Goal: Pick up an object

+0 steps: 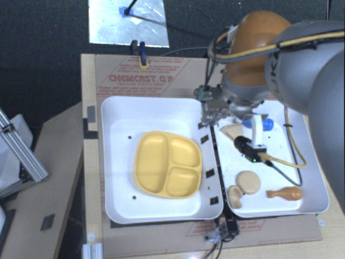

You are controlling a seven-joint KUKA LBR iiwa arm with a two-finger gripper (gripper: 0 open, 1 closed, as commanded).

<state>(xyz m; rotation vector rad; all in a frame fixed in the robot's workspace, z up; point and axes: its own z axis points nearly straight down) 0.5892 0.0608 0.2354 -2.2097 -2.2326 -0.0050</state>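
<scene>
The arm reaches in from the right, and my gripper point(211, 115) hangs low over the wall between the two bins, at the right bin's point(315, 190) back left corner. Nothing shows between its fingers. Just right of it lies a pale tan wedge point(232, 130), with a blue and white piece point(260, 126) beyond that. Nearer the front of the right bin sit a round tan disc point(249, 181), a small tan piece point(235, 196) and a brown drumstick-shaped thing point(285, 193). The arm hides the back of the right bin.
The left bin point(118, 128) holds a yellow divided plate point(168, 164) in its middle. Both bins rest on a cardboard sheet point(140, 77). A blue and yellow clamp point(141, 53) stands at the sheet's back edge, and a metal rail point(21, 150) lies at far left.
</scene>
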